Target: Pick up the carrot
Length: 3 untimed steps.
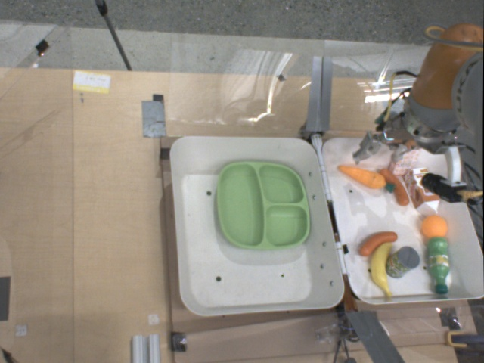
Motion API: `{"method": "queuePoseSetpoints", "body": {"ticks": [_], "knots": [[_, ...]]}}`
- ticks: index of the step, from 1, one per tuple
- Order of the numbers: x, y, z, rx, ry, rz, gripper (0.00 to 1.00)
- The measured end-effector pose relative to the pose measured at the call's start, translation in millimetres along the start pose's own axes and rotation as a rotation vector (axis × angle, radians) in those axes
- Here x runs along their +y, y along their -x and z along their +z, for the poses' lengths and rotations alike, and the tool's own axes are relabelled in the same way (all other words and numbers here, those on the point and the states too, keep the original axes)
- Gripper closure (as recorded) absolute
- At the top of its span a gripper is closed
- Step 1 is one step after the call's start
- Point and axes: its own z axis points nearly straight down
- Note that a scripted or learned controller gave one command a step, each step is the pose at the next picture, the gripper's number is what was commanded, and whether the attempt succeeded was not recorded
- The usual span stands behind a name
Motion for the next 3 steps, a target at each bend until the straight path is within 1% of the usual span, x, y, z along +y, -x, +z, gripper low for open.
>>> {"method": "queuePoseSetpoints", "body": {"ticks": [1,2,3], "knots": [[-50.2,-6.8,41.6,0.002,-0.002,-0.115,0.0],[-14.5,-10.8,40.3,0.0,0.001,-0.532,0.0],[-11.7,-9.8,26.0,-0.003,0.011,-0.53,1.0]]}}
